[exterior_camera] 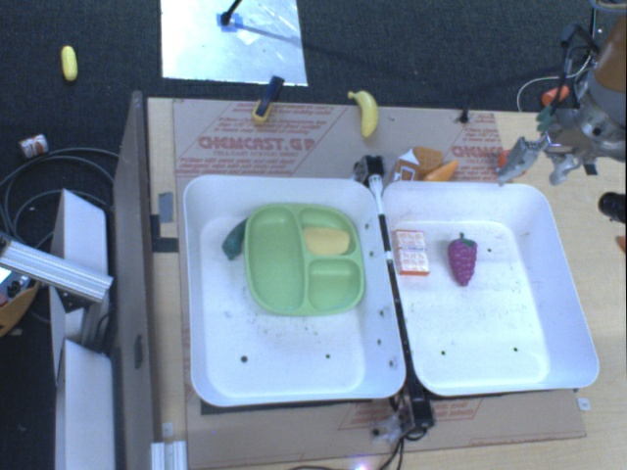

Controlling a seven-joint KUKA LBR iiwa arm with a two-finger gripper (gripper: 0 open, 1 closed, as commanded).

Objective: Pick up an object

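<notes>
A purple bunch of grapes (pixel 462 258) and a small orange-and-white box (pixel 411 252) lie in the right bin (pixel 549 341), near its far side. The left bin (pixel 225 360) holds a green divided plate (pixel 294 282) with a yellow piece (pixel 326 239) in its far right compartment, and a dark green item (pixel 234 239) lies against the plate's left edge. My gripper (pixel 542 163) hangs open past the right bin's far right corner, above the bench, with nothing between its fingers.
A banana (pixel 366 113) and an orange item (pixel 438 169) lie on the cardboard behind the bins. A yellow-handled tool (pixel 265 101) rests at the cardboard's far edge. Cables (pixel 59 179) and a metal rail (pixel 54 267) sit to the left.
</notes>
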